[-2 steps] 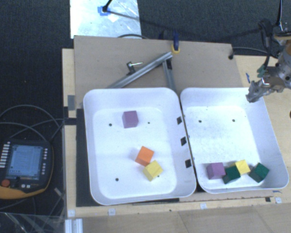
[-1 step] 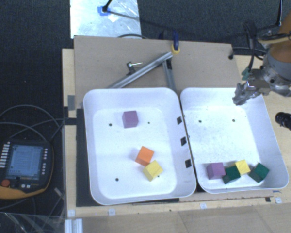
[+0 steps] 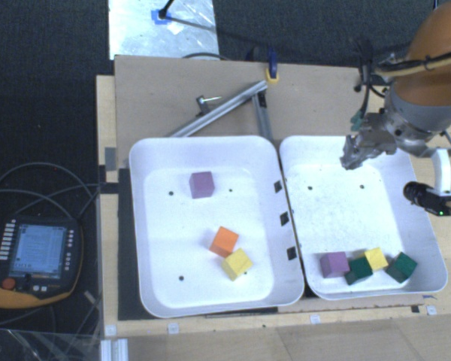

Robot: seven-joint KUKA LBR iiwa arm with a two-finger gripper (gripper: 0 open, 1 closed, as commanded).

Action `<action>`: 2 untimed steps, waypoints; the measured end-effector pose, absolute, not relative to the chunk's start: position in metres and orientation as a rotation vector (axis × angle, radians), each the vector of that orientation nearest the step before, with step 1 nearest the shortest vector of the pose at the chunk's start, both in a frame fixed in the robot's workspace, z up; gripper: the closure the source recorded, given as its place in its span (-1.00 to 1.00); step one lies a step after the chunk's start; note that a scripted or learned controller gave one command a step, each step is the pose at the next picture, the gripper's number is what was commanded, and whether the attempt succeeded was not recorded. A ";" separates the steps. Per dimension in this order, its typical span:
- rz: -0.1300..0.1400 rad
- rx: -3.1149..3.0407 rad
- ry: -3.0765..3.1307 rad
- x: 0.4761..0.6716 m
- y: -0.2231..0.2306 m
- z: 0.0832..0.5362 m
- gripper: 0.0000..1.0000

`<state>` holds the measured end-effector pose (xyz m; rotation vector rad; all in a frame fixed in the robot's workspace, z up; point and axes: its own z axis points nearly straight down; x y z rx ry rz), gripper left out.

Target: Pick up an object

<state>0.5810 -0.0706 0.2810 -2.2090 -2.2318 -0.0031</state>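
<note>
Camera view shows the likeliest targets, a purple cube point(image 3: 334, 263), two green cubes point(image 3: 358, 270) point(image 3: 401, 266) and a yellow cube point(image 3: 376, 258), bunched along the near wall of the right bin point(image 3: 316, 201). The gripper point(image 3: 355, 156) hovers over that bin's far end, well apart from them, carrying nothing visible. The left bin point(image 3: 158, 201) holds a purple block point(image 3: 201, 184), an orange block point(image 3: 224, 241) and a yellow block point(image 3: 237, 263).

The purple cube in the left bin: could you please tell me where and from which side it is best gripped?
Grip the small purple cube across two opposite flat side faces, coming straight down from above. It sits alone on the floor of the left white bin, clear of walls and the orange cube, so the gripper fingers likely have room on either side.
</note>
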 end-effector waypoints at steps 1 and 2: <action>-0.003 -2.209 -2.232 0.562 -0.022 0.281 1.00; -0.004 -2.208 -2.233 0.546 0.030 0.281 1.00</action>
